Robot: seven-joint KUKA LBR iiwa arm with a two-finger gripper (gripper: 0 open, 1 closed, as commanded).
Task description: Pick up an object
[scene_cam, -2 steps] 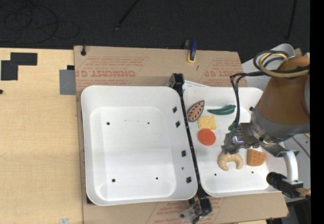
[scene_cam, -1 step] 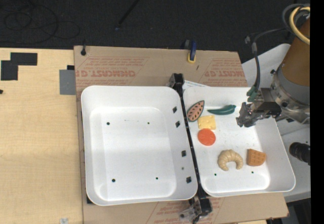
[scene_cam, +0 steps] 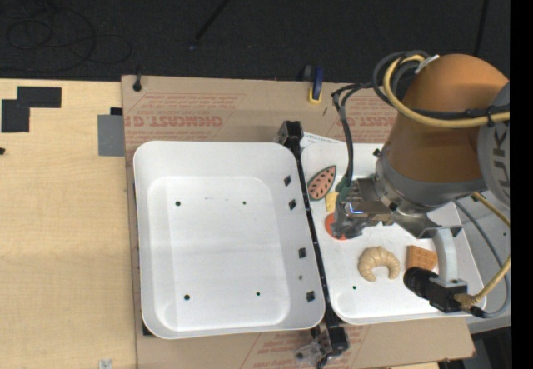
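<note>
- Bench: light wood, with a cardboard sheet under both bins.
- Arm: grey with orange band, comes in from the right and hangs over the right bin, covering most of its far right part.
- Left bin: white and shallow, only small dark dots on its floor.
- Right bin: white, sits just beside the left bin; a black clamp strip runs along the shared edge.
- Gripper: down near the right bin's left edge, about mid-length; fingers are lost in clutter, so whether they're apart, together or clamped on something — cannot tell.
- Croissant: tan, curved, on the bin floor near the front edge, apart from the gripper.
- Brown block: just right of the croissant, near the bin's front right.
- Oval speckled piece: orange-brown, by the bin's left edge, toward the far side, just beside the gripper.
- Red-orange item: right under the gripper at the left edge; partly hidden, shape unclear.
</note>
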